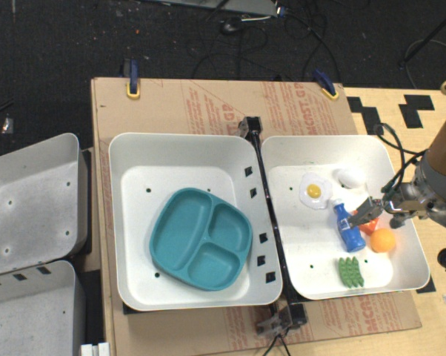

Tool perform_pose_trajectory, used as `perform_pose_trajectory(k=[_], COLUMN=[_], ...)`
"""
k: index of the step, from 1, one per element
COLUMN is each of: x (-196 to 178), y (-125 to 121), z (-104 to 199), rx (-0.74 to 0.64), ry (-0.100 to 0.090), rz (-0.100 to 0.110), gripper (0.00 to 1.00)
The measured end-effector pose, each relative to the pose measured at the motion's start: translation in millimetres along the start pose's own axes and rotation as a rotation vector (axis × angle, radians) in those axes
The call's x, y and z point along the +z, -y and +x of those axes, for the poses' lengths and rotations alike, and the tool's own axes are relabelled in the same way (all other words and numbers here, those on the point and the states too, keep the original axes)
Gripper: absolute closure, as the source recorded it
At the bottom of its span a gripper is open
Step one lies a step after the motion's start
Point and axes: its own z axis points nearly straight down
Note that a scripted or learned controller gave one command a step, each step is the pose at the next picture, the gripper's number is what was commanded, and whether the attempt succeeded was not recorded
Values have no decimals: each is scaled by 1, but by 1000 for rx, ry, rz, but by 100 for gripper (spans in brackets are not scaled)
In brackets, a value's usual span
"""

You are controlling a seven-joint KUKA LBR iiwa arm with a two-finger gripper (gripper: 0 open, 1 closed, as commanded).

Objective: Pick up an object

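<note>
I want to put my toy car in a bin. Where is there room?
The right bin has bare floor on its left side, between the centre divider and the fried egg toy. Its right side is crowded: blue bottle, orange ball, green piece and gripper. The teal tray leaves bare floor along the left bin's upper edge.

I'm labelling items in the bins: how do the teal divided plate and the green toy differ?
The teal divided plate is far larger than the green toy. The plate lies in the left bin, the toy in the right bin. The plate is smooth with three compartments, the toy bumpy. Both lie flat, untouched.
</note>
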Motion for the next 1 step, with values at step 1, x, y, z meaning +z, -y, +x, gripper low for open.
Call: perform_pose_trajectory(k=[1], x=[63], y=[0], z=[-4], rx=[2], ry=[-2], rz=[5], gripper=[0])
